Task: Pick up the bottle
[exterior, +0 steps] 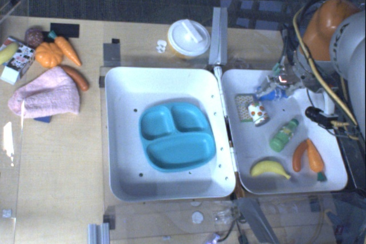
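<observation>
**Arm poised above green bottle in right-hand bin**

A wooden desk (63, 180) carries two shallow white bins side by side. The left bin (123, 180), the larger in frame, holds a blue divided plate (177, 135) at its middle. The right bin (334, 180) sits in the right third of the frame, where the grey arm (349, 37) with its orange band reaches in from the upper right corner.

The gripper (276, 88) hangs over the upper part of the right bin, wrapped in cables; whether the jaws are spread or pressed together cannot be told from this angle, and nothing is seen between them.

The bottle (284, 135), green and lying on its side, rests near the middle of the right bin, below the gripper in the frame and slightly to its right, clearly apart from it. Its long axis runs on a slant, from lower left to upper right. A grasp would likely call for the jaws to come down-frame and close across that slant, not along it.

Neighbours crowd the target: a small patterned can (258, 114) lies up and to its left, between gripper and bottle; an orange carrot (309, 157) sits just to its lower right; a banana (270, 168) lies below it.
</observation>
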`<action>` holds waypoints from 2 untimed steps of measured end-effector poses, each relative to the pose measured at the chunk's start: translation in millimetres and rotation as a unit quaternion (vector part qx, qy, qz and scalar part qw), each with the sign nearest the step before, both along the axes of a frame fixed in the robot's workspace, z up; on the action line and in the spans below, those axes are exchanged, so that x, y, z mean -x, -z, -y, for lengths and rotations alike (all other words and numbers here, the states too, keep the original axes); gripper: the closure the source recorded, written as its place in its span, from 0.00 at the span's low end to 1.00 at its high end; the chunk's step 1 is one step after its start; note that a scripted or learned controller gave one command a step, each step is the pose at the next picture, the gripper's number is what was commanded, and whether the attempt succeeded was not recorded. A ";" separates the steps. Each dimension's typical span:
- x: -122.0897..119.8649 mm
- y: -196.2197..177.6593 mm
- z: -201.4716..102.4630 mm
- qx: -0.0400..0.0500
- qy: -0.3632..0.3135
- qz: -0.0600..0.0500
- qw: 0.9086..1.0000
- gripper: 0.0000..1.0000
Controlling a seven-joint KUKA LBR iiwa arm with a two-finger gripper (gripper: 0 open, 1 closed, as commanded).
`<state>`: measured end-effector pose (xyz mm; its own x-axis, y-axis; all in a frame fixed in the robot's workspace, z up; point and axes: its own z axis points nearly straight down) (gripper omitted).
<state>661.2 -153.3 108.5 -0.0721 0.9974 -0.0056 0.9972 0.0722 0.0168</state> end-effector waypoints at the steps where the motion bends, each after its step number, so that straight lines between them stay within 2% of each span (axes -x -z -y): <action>1: -9.5 20.0 -2.1 0.001 -0.065 -0.006 0.998 0.00; 2: -10.6 12.3 -3.9 0.001 -0.067 -0.005 0.998 1.00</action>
